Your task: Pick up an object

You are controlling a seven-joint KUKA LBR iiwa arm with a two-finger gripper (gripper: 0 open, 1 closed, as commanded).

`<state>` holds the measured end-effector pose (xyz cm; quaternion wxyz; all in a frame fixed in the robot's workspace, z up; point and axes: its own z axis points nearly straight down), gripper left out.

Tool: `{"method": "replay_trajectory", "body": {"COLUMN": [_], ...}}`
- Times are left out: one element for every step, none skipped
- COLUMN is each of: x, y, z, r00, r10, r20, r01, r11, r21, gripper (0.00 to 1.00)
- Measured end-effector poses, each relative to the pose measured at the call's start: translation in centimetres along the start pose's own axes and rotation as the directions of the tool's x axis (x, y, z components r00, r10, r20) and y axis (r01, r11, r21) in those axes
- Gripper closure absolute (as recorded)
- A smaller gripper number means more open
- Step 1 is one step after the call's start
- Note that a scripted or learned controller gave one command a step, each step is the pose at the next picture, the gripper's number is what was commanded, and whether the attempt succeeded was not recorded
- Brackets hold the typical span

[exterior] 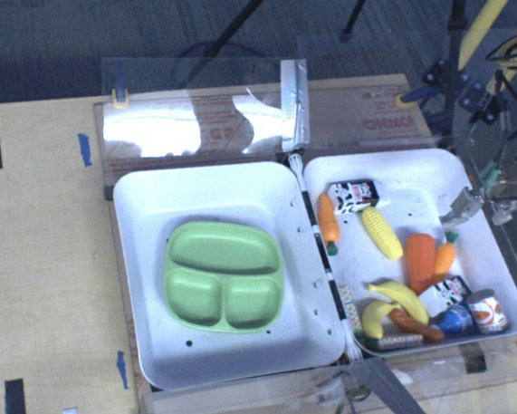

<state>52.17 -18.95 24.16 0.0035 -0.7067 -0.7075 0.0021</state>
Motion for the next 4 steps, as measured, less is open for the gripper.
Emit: {"method": "replay_trajectory", "body": {"x": [3.5, 7.9, 7.8, 11.6], "y": [9.8, 6.6, 6.7, 10.5], "z": [8.2, 15.5, 14.8, 2.3], "r00": [0.989, 0.979, 0.979, 0.990], "r10": [-0.148, -0.205, -0.203, -0.140], "r20": [0.003, 0.006, 0.006, 0.004], "r01": [0.148, 0.205, 0.203, 0.140], "r11": [0.989, 0.979, 0.979, 0.990], "r21": [-0.003, -0.011, -0.011, -0.003], "gripper": [0.00, 0.00, 1.00, 1.00]}}
